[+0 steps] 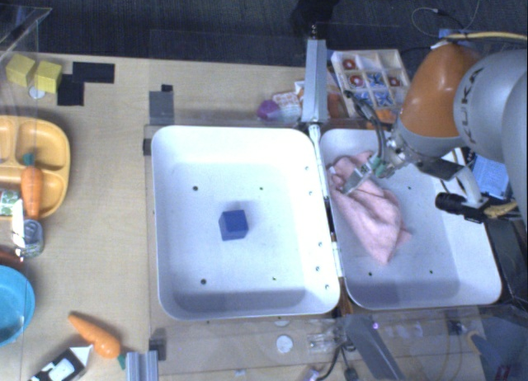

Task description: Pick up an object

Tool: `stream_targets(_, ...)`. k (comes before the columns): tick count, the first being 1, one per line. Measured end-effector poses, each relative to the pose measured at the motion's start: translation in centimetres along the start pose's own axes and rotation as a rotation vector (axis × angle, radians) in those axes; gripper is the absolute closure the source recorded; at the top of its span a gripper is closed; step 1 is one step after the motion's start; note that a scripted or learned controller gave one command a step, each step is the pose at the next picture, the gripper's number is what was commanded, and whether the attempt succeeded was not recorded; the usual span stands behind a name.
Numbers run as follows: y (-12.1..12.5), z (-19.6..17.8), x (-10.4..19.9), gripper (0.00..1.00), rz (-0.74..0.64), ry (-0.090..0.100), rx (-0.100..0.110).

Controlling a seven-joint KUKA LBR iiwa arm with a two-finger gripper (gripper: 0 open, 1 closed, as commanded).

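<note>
Here our gripper sits low on the far left end of the pink cloth in the right bin; we cannot tell its grip. We should pinch a raised fold, then lift straight.

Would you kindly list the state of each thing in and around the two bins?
Pink cloth: crumpled, lying in right bin.
Blue cube: resting flat in left bin.
Gripper: down at the cloth's upper edge.
Carrot: lying in yellow tray.
</note>
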State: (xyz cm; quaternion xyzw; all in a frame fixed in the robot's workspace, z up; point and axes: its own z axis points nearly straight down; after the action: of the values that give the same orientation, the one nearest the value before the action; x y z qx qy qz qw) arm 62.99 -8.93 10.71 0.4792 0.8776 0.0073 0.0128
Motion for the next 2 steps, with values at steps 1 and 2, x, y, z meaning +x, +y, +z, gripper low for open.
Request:
stream_targets(1, 1.8, 1.5, -1.2, 0.0, -0.089, 0.007, 0.012)
stream_targets(2, 2.2, 0.1, -1.2, 1.0, -0.092, 0.0, 0.003)
